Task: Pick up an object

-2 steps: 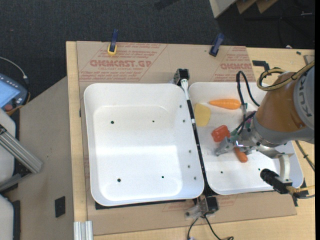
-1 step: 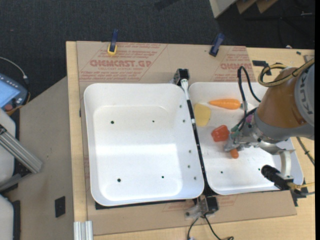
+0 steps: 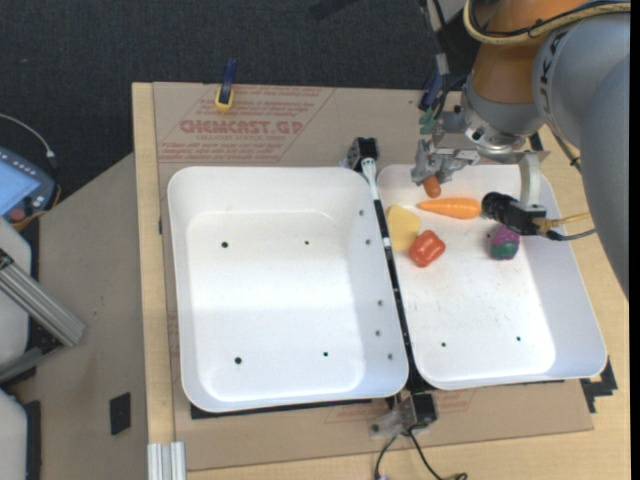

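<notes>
Brown cardboard sheet [image 3: 250, 123] under two white bins, blue-yellow clamp [image 3: 227, 88] at its far edge

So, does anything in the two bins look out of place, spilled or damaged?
Nothing stands out. The carrot, yellow piece, red pepper and purple-green item lie loose in the right bin, intact. The gripper hangs near the carrot's end.

Two shallow white bins sit side by side: the left bin [image 3: 200, 298] and the right bin [image 3: 560, 318]. In the right bin's upper part lie five small things: one orange carrot [image 3: 452, 208], one red pepper [image 3: 427, 248], one pale yellow block [image 3: 402, 227], one purple-and-green piece [image 3: 503, 243] and one small orange-brown piece [image 3: 432, 185].
</notes>
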You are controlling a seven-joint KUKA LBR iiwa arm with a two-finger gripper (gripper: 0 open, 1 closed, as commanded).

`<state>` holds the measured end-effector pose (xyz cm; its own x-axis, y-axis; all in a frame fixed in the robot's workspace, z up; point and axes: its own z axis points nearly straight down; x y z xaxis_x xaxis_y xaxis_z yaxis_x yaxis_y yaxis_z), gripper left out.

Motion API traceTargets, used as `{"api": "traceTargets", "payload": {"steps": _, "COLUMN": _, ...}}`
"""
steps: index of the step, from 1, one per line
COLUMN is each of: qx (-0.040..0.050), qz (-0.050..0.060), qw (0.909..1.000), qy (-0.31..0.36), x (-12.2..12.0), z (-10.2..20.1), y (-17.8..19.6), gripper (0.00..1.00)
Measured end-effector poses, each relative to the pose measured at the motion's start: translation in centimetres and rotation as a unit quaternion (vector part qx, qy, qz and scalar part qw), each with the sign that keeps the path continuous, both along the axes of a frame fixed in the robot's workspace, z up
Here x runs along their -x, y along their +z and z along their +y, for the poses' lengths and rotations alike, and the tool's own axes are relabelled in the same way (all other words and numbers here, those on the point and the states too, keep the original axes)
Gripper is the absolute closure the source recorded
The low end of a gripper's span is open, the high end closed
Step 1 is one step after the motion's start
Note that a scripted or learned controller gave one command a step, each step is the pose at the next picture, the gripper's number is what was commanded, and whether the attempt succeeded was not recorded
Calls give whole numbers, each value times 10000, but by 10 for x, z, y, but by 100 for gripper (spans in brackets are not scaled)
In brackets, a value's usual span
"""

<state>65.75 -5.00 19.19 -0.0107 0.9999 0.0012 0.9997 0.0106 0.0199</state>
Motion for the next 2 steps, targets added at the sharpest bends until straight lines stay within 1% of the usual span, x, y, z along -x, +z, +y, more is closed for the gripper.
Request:
{"api": "traceTargets", "payload": {"steps": 1, "qx": -15, "qz": 128, "qw": 9999, "qy": -24, "x": 74, "z": 62, "y": -8, "gripper": 100}}
{"api": "traceTargets", "payload": {"steps": 2, "qx": -16, "qz": 106, "qw": 9999, "qy": -19, "x": 113, "z": 120, "y": 29, "gripper": 100}}
